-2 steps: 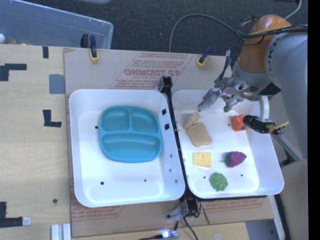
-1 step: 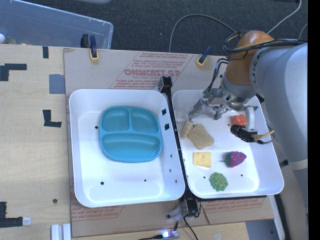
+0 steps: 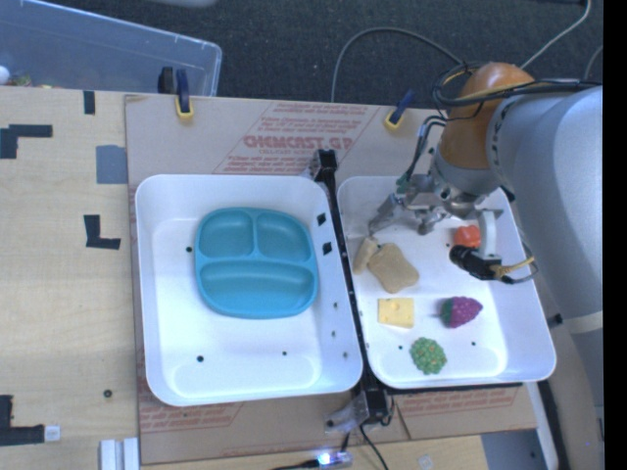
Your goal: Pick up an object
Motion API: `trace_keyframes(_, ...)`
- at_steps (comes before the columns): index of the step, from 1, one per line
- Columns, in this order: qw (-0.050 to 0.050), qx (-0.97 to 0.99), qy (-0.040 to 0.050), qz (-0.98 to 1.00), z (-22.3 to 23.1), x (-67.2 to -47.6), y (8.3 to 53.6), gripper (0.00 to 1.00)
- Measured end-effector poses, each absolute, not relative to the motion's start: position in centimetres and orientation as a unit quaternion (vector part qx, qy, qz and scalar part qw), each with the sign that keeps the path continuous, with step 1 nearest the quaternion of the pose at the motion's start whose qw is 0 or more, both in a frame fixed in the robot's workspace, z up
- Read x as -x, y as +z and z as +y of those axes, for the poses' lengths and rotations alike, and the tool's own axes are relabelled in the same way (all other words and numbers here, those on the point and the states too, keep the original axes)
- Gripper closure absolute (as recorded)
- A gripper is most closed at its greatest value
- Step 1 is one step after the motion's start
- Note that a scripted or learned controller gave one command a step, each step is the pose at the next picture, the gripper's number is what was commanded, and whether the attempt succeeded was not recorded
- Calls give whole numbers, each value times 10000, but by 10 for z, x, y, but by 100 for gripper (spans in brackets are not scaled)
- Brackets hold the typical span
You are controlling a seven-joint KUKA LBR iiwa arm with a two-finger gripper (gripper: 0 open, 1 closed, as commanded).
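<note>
The gripper hovers low in the right bin, jaws spread wide and holding nothing, just above the bread. Reaching step; next, descend and close.

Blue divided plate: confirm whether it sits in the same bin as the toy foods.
No: the blue divided plate lies alone in the left bin, while the yellow cheese slice and green broccoli lie in the right bin.

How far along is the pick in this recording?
Done: the gripper has reached the right bin, at its far end. In hand: nothing visibly lifted. Left: the whole grasp, since the tan bread piece, yellow cheese square, purple grapes, green broccoli and orange piece lie on the bin floor.
</note>
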State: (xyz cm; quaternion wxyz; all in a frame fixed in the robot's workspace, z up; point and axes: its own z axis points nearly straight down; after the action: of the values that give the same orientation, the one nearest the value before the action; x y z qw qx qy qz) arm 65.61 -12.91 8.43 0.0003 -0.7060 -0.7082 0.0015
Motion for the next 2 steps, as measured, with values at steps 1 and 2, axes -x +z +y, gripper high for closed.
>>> trace_keyframes(1,-10,7055,19,-7087,-129,-657,93,100)
trace_keyframes(2,1,7066,1,-7076,-136,-654,137,100)
